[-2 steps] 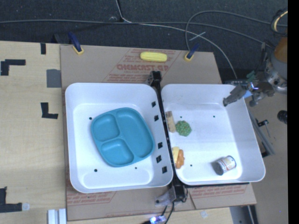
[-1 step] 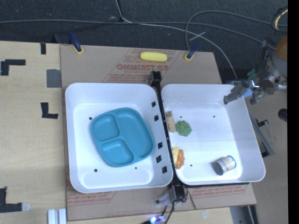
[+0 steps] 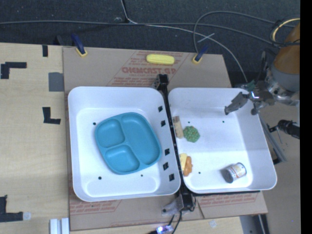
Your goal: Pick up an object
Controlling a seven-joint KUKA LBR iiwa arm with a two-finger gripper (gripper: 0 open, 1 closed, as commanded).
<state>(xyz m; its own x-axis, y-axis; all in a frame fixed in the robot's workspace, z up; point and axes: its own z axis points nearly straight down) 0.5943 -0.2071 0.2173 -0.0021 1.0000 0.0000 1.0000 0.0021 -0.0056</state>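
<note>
The right bin holds a green broccoli piece, a small tan item by its left wall, a yellow-orange food piece at the front left and a small silver can lying on its side at the front right. My gripper hovers over the bin's far right corner. It is open, its two dark fingers spread with nothing between them. It stands well apart from every object, with the can nearest along the right side.
The left bin carries a blue divided plate. A yellow banana-like toy lies on the cardboard behind the bins. Cables run across the dark floor at the back. The grey arm with its orange band enters from the right.
</note>
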